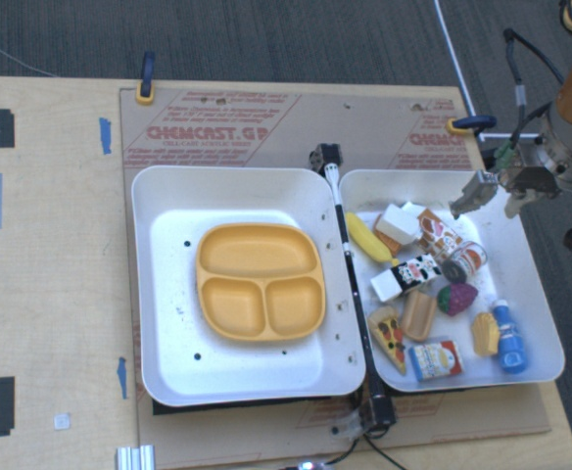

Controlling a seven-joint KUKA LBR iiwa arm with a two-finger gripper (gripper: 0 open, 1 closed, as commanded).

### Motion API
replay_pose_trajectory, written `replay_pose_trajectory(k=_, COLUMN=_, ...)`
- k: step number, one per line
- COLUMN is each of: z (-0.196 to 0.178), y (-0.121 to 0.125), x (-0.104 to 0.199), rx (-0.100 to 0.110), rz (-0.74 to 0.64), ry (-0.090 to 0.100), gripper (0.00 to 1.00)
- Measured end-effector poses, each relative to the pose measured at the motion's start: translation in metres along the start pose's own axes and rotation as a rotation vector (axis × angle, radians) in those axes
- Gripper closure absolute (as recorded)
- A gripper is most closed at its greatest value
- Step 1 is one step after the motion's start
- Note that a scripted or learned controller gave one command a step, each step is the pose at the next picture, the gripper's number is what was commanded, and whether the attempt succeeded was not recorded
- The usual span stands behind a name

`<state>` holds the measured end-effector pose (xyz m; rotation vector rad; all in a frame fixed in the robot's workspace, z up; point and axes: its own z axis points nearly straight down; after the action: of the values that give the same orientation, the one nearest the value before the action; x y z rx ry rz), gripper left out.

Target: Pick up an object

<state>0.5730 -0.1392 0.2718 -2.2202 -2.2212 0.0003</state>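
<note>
The right bin holds a heap of toy food: a yellow banana, a white block, a striped can, a black-and-white carton, a purple fruit, a pizza slice, a red-and-blue carton and a blue bottle. My gripper hangs over the bin's far right corner, above and to the right of the striped can. Its fingers are spread open and nothing sits between them.
The left bin holds a yellow divided plate. A black clamp sits where the two bins meet at the back. A blue-handled clamp grips the cardboard sheet's edge just behind the gripper.
</note>
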Motion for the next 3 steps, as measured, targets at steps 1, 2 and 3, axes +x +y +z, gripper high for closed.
replay_pose_trajectory(k=1, z=0.132, y=0.002, x=-0.002, rx=-0.005, rz=0.0, ry=-0.002, gripper=0.0)
replay_pose_trajectory(k=2, z=0.136, y=-0.001, x=0.001, rx=-0.014, rz=0.0, ry=-0.005, gripper=0.0)
replay_pose_trajectory(k=3, z=0.145, y=-0.008, x=0.006, rx=-0.005, rz=0.001, ry=-0.002, gripper=0.0)
